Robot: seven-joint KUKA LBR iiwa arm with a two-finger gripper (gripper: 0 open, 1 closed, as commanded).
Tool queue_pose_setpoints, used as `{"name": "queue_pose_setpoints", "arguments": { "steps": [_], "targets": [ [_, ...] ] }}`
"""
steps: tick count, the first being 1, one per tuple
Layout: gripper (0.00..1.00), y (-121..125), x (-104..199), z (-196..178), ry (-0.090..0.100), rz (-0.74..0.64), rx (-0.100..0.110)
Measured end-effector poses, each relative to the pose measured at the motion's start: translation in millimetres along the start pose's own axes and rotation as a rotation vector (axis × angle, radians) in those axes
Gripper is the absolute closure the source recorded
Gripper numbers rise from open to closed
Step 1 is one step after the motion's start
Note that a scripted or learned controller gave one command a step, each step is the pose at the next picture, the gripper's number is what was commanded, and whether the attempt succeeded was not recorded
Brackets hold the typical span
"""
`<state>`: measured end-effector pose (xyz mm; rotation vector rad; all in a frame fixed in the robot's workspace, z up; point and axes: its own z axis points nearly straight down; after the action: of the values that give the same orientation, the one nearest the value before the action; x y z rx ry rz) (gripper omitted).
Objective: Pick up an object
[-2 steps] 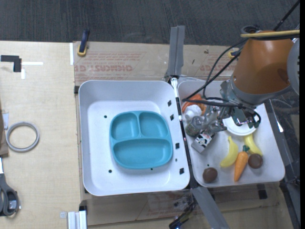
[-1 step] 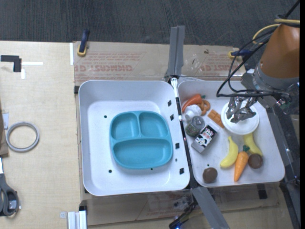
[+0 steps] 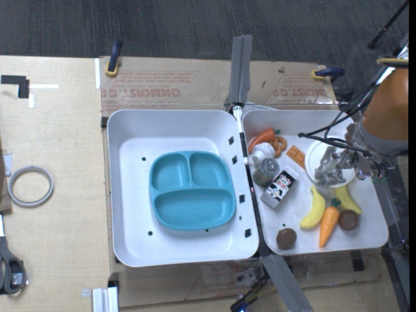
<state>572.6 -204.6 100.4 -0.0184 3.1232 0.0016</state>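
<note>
- Two white bins sit side by side on the bench; the left bin [image 3: 123, 194] holds a blue divided tray [image 3: 193, 190] lying flat at its centre.
- Right bin [image 3: 380, 238] holds the loose objects: a banana [image 3: 314, 208], a carrot [image 3: 329, 222] just beside it, a brown ball [image 3: 286, 238] near the front wall, and a black-and-white box [image 3: 279, 188] near the divider.
- Further items at the divider: a small jar [image 3: 266, 169] and an orange piece [image 3: 296, 155].
- Arm reaches in from the right; the gripper [image 3: 330, 169] hangs over a white round dish [image 3: 318, 155] in the right bin's far part.
- Finger state: cannot tell; the metal parts blur together.
- Nothing is visibly held.
- A grey tape ring [image 3: 29, 186] lies on the bench, well left of the bins.
</note>
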Motion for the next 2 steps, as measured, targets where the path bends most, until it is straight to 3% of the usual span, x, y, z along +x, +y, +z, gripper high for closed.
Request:
{"name": "queue_pose_setpoints", "arguments": {
  "steps": [1,2],
  "targets": [
    [0.00,-1,3,4,0.009,0.002,0.000],
    [0.00,-1,79,2,0.002,0.009,0.003]
  ]
}}
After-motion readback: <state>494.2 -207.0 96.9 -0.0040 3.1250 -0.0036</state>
